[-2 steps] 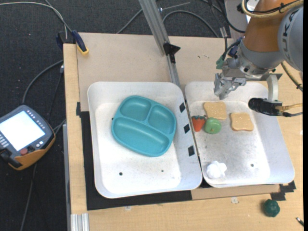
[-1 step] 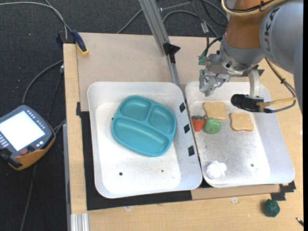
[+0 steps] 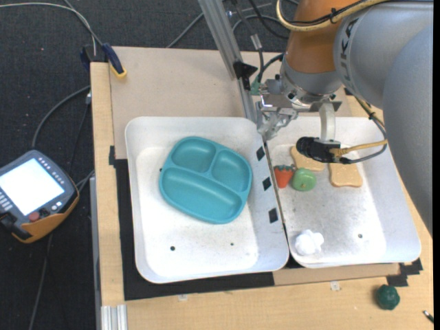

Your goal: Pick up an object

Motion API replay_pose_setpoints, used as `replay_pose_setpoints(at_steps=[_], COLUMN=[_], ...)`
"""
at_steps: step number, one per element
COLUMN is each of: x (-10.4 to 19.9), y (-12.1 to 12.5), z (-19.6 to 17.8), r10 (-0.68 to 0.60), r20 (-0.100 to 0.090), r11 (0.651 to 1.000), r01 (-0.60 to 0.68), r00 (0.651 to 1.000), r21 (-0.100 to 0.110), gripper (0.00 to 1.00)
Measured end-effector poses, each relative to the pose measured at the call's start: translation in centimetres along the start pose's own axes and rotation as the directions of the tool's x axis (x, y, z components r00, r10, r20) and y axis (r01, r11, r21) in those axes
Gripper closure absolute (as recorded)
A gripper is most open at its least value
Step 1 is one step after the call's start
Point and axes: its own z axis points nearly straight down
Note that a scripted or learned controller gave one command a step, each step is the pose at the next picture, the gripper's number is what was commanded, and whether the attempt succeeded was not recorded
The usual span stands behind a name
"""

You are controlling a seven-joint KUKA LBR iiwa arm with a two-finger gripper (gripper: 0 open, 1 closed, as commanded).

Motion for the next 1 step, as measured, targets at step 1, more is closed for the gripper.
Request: replay_pose_setpoints(at_steps=[1], x=[5.66], y=[0.28], z=[-0.97], r10=[-0.002], r20=[-0.001], r11=[1.0], r01=[0.002], r00=[1.0], r21=[-0.005], gripper=[1.0])
